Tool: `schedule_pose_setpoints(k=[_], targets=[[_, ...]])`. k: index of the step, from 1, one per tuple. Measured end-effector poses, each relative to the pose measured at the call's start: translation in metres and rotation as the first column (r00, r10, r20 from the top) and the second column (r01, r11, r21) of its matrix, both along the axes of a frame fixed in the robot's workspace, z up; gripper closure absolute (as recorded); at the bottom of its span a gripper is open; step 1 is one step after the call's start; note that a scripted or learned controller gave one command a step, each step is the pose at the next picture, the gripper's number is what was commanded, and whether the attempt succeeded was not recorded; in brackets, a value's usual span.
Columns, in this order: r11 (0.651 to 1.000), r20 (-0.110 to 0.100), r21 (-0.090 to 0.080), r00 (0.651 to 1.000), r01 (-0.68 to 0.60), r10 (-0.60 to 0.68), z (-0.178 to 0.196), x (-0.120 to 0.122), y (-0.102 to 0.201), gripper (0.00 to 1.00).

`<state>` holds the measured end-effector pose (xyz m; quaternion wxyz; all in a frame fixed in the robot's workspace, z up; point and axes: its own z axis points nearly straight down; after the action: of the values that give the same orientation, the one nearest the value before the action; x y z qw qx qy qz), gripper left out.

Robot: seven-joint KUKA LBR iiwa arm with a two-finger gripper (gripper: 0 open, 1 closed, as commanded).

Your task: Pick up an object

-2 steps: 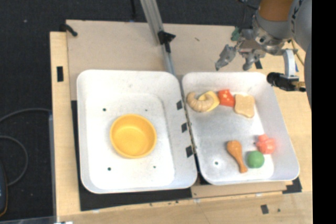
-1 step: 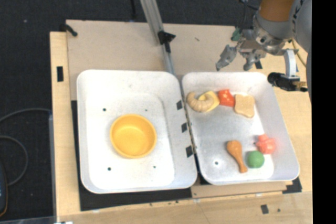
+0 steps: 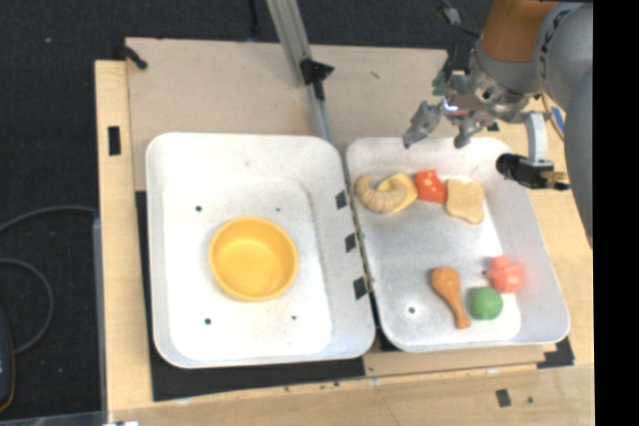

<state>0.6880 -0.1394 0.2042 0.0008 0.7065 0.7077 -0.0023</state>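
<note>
The gripper hangs over the far edge of the right bin, fingers spread apart and holding nothing. Just beneath, along that far edge, sit a tan ring pastry, a small orange-red block and a pale bread slice. A drumstick, green ball and pink piece lie near the near right corner. A yellow bowl sits in the left bin. The toys look light, rigid and smooth; the pastry's rim likely offers the surest pinch. No writing is legible.
</note>
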Motion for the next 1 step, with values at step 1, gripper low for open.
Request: schedule_pose_setpoints(k=[1], targets=[[1.0,-0.003,0.002,1.0,0.002,-0.002,-0.0582,-0.0073,0.005,0.0]])
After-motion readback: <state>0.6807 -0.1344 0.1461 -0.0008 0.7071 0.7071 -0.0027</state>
